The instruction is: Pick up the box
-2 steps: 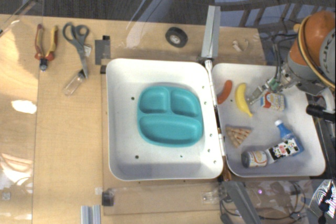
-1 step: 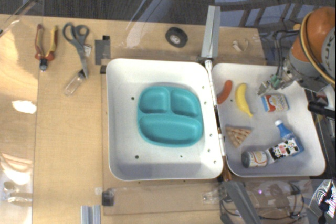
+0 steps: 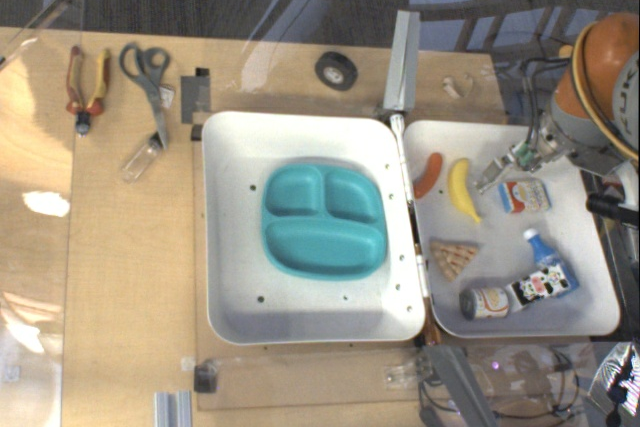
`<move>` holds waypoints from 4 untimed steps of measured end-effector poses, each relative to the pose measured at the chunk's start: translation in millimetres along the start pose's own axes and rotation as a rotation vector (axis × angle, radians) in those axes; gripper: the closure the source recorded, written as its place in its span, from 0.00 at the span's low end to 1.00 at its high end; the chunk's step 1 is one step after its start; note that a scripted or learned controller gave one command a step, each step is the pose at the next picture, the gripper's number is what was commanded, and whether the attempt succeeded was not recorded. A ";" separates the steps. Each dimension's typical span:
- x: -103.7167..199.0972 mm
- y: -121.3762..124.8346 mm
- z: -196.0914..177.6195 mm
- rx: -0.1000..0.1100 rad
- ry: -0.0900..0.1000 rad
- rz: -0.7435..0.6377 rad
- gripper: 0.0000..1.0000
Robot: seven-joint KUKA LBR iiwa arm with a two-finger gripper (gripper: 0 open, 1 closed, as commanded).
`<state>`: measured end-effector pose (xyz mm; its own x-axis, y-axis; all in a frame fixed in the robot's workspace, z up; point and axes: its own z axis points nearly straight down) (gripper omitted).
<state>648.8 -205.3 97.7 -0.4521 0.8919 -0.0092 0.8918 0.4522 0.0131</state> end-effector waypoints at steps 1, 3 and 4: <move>8.9 -16.9 10.9 0.005 0.004 -0.009 0.00; 6.9 -13.6 -1.0 -0.003 -0.003 -0.010 0.00; 19.0 -38.0 9.8 0.003 0.003 -0.027 0.00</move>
